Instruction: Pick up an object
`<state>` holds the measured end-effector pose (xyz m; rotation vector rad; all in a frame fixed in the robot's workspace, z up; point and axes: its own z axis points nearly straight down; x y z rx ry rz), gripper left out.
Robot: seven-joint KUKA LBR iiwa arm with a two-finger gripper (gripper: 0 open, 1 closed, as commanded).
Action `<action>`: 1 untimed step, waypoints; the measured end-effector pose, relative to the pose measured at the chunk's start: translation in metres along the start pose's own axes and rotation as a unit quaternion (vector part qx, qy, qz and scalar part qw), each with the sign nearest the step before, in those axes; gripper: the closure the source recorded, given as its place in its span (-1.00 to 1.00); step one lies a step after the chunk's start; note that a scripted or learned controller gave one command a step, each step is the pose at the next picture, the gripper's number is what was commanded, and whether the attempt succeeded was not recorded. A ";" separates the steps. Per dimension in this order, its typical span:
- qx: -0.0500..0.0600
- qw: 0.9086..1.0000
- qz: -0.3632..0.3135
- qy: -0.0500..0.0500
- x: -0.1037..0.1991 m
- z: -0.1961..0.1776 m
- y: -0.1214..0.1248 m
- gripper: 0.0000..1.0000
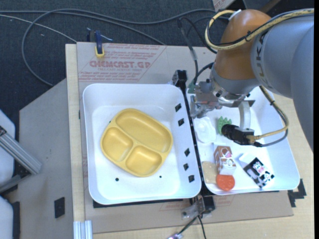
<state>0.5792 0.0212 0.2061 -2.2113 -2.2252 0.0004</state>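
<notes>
**Here: gripper over the right bin, nothing seen in its grasp**

The arm (284, 49) reached in from the view's right and placed the gripper (202, 105) above the right bin (279, 151), close to the wall it shares with the left bin (94, 133). Whether the jaws stood apart or together could not be told, as the wrist hid them. No object was seen between them.

The candidate objects lay in the right bin, all on the near side of the jaws. A pale white lump (203, 131) lay just beneath and in front of them. A small green piece (224, 123) lay beside that lump, on the side away from the shared wall. Nearer the camera stood a brown-and-white carton (224, 158), with a red round thing (225, 182) touching its near end and a beige piece (209, 171) beside it. A black-and-white item (258, 171) lay apart, farther toward the view's right. A yellow divided tray (137, 142) lay well apart from the jaws, in the left bin.
</notes>
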 end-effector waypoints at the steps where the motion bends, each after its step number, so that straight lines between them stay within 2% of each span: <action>1: 0.000 1.000 0.000 0.000 0.060 0.002 -0.005 1.00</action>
